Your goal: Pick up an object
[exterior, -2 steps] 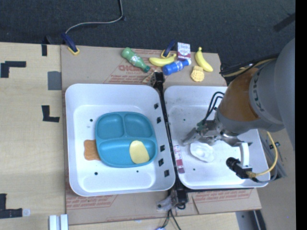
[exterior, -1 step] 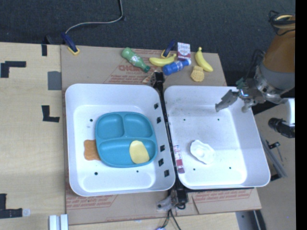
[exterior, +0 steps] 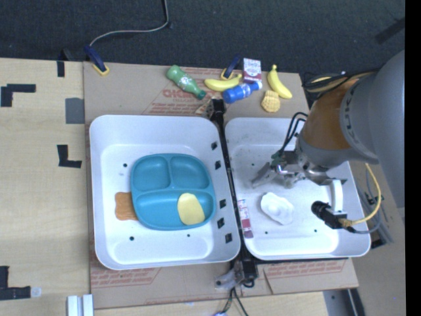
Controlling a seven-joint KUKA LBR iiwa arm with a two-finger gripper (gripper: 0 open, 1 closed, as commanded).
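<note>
Taking the right bin [exterior: 355,245] as the landmark: nearest the camera, on its floor toward the front edge, lay a crumpled white object [exterior: 277,207], the only loose thing in that bin and so the likely target. Its long axis ran roughly from the bin's back-left toward its front-right.

Just behind it, a little to the left, hung the gripper [exterior: 272,170], low over the floor. Its fingers [exterior: 260,174] appeared spread, with nothing between them. The white object sat apart from the tips, toward the bin's front, so the coming move probably called for a short shift forward before closing.

To the bin's left stood the left bin [exterior: 105,176], holding a blue divided plate [exterior: 158,176] with a yellow piece [exterior: 191,209] in its near compartment and an orange piece [exterior: 123,206] tucked under its left rim.

Beyond the right bin's back wall, on the cardboard, lay two toy bananas [exterior: 279,84], a green bottle [exterior: 185,81] and a blue item [exterior: 237,93].
</note>
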